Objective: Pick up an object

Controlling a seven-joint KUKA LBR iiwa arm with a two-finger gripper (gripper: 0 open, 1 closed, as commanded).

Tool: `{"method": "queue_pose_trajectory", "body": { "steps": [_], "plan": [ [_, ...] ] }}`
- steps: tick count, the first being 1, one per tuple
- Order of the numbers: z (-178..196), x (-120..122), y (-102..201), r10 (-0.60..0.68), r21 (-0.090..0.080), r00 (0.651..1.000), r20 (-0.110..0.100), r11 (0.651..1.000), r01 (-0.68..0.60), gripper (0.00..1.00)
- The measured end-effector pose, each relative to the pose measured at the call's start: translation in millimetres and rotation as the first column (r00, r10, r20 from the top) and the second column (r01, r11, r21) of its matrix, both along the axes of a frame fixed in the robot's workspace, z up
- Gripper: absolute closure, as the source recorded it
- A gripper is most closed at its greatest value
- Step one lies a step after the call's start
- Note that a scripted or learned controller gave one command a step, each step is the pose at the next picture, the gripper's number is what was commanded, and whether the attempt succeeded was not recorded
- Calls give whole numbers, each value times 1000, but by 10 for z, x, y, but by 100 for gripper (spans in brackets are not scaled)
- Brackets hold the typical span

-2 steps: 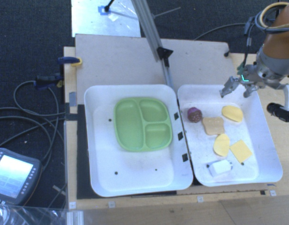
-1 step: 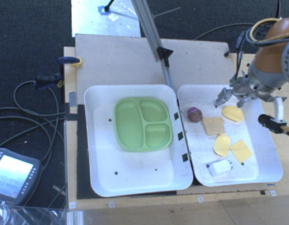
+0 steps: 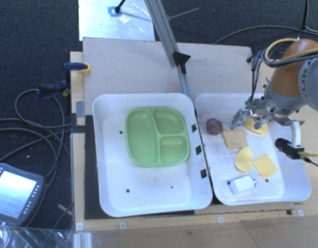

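Bench (image 3: 148, 68) bearing two white bins side by side. Left bin (image 3: 148, 192): a green plate (image 3: 157, 137) with three compartments, near its centre. Right bin (image 3: 221, 190): grey arm (image 3: 298, 74) entering over the far right corner, its gripper (image 3: 250, 119) low over the bin's far edge, fingers spread apart with nothing between them. Just beside the gripper, a yellow piece (image 3: 258, 128). Nearer the middle, a tan slice (image 3: 235, 138), a yellow disc (image 3: 243, 159) and a yellow square (image 3: 265, 166). A purple ball (image 3: 214, 126) by the left edge; a white block (image 3: 242, 184) by the near edge.
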State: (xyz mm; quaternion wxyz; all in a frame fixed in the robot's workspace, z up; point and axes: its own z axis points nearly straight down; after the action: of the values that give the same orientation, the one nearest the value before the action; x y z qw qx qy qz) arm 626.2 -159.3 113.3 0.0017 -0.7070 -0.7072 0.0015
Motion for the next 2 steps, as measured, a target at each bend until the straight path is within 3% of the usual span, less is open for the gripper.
{"method": "queue_pose_trajectory", "body": {
  "steps": [1,2],
  "plan": [
    [-209,18,0,0,-1,1000,8,1000,0,0],
    [-85,33,-2,0,-1,1000,13,1000,0,100]
  ]
}}
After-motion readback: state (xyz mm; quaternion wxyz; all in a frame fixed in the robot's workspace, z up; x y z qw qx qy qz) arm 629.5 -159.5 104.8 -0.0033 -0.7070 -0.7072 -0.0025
